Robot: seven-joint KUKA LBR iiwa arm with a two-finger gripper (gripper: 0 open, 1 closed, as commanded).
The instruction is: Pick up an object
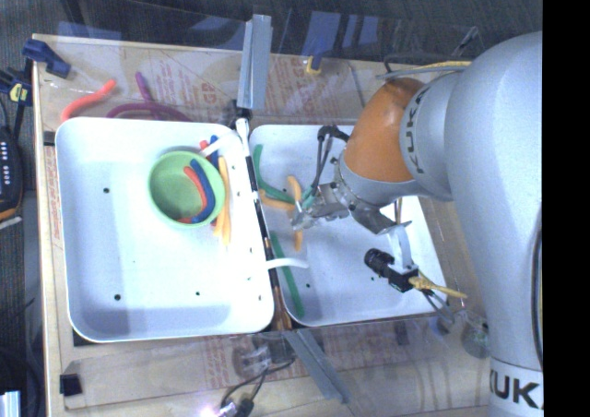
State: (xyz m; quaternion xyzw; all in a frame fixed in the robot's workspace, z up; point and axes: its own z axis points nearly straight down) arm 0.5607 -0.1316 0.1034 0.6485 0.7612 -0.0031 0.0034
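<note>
A: Room around the gripper?
B: Tight. Orange sticks and green sticks right under and left of it, bin wall just past those.
A: Farther left?
B: Green bowl mid left bin; bare floor around and below it.

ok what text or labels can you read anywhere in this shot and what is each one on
"KUK", the start of a brand name cut off at the frame's edge: on the grey base of the arm.
Dark lettering running along the side of the arm's wrist section: too blurred and foreshortened to read.
Nothing readable on the two white bins or the green bowl.
</note>
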